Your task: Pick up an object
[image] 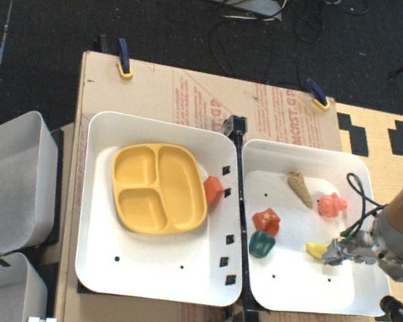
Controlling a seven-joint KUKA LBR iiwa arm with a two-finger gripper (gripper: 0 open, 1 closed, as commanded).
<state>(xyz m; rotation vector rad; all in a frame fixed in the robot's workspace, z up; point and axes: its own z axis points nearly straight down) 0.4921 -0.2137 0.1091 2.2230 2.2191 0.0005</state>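
We see the gripper (333, 253) low at the small yellow plastic piece (316, 250), at three o'clock in the right white bin (293, 298). Nothing is lifted yet; we cannot tell its state.

Two white bins (87, 252) sit side by side on a clamped board (174, 94).

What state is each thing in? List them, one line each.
Yellow tray: lying flat in the left bin, right side up.
Orange block: in the left bin, touching the tray's right edge.
Tan cone: lying on its side in the right bin.
Pink toy: resting free.
Red block: beside the green toy.
Yellow piece: at the gripper.
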